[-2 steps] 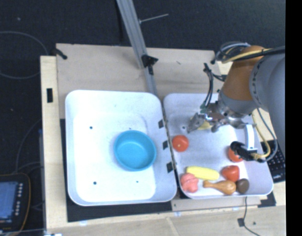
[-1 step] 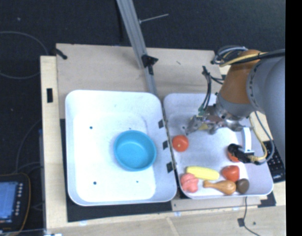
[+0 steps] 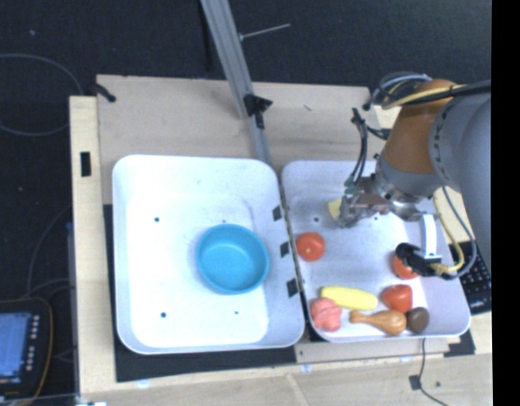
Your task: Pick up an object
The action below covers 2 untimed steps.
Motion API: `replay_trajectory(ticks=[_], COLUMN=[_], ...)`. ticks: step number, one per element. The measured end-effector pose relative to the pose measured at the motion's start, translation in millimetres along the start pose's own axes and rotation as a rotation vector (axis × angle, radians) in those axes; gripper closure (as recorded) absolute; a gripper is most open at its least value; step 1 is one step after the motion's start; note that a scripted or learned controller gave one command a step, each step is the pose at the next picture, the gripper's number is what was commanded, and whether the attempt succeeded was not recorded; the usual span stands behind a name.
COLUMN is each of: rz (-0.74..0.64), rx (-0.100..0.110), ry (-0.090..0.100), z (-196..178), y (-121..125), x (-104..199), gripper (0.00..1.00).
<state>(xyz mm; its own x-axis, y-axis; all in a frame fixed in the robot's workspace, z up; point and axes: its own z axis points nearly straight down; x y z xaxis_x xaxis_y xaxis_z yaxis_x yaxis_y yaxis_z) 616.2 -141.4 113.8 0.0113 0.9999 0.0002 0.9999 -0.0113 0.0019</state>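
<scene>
The gripper (image 3: 354, 211) is hanging low over the upper part of the right bin (image 3: 327, 176), and whether it is open or closed cannot be told from this slanted view, nor whether it has hold of anything. A small pale yellow object (image 3: 335, 208) is peeking out just beside the gripper on its bin-divider side, touching or nearly touching it; most of the piece is being hidden by the wrist, so its long axis cannot be judged. This looks like the thing being gone after, since it is lying closest of all, and the coming move is turning on that short sideways offset between the gripper and the piece. Further from the gripper, toward the near edge of the surface (image 3: 192, 117), a red tomato-like ball (image 3: 309, 245) is sitting alone. Well beyond it a cluster is lying along the bin's near wall: one yellow banana (image 3: 350, 297), one pink piece (image 3: 325, 312), one tan drumstick-shaped piece (image 3: 380, 320), one brown piece (image 3: 418, 318) and two more red pieces (image 3: 397, 297) (image 3: 402, 267). The left bin (image 3: 158, 176), well apart from the gripper, is carrying one blue bowl (image 3: 232, 258).
</scene>
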Motion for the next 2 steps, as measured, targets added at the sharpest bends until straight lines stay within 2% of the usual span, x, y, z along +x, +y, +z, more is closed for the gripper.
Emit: replay_trajectory(ticks=[2], rz=[-0.015], rx=[-0.003], ry=[0.001], z=[-120.4], y=[1.6], x=[3.7], gripper=[1.0])
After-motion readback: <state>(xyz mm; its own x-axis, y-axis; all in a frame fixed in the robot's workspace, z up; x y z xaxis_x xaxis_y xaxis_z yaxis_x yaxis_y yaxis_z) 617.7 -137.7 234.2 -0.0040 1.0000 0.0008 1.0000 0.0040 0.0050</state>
